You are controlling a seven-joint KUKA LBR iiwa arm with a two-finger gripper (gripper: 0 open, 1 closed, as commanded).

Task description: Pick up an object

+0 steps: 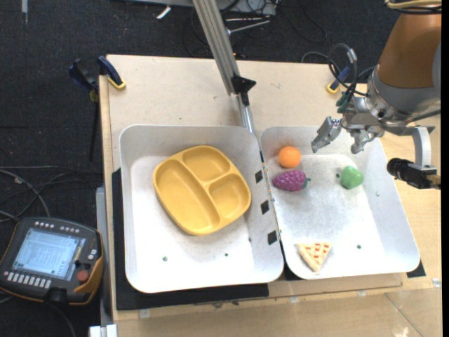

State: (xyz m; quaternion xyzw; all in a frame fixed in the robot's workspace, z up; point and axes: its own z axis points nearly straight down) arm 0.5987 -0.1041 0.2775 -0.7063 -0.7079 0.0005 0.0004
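The right bin (382, 223) holds an orange ball (289, 156), a purple bunch of grapes (290, 181), a green pepper-like toy (351, 177) and a pizza-slice toy (314, 255). My gripper (344, 137) hangs over the bin's far edge, above and between the orange and the green toy. Its two fingers (324, 135) are spread apart with nothing between them. The green toy lies just below the right finger.
A yellow divided plate (202, 188) lies in the left bin (140, 251). A slanted metal pole (217, 37) rises from the bench's far side between the bins. Clamps sit at the bench's far corners. A teach pendant (49, 258) rests off the bench at lower left.
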